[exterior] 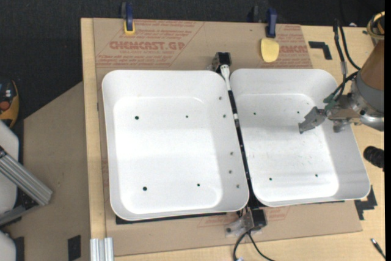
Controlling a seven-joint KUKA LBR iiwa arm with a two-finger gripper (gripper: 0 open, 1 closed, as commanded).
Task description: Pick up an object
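The tool (pixel 313 119) hangs over the right bin (pixel 293 195), its grip state impossible to tell, with no object seen between its tips; the left bin (pixel 122 131) sits just beside it.

Object (pixel 269 49): one small pale-yellow piece, rounded in outline. Location: on the brown surface (pixel 183 40), just beyond the far rim of the right bin (pixel 281 72), next to a blue clamp (pixel 270 20). Kind not discernible.
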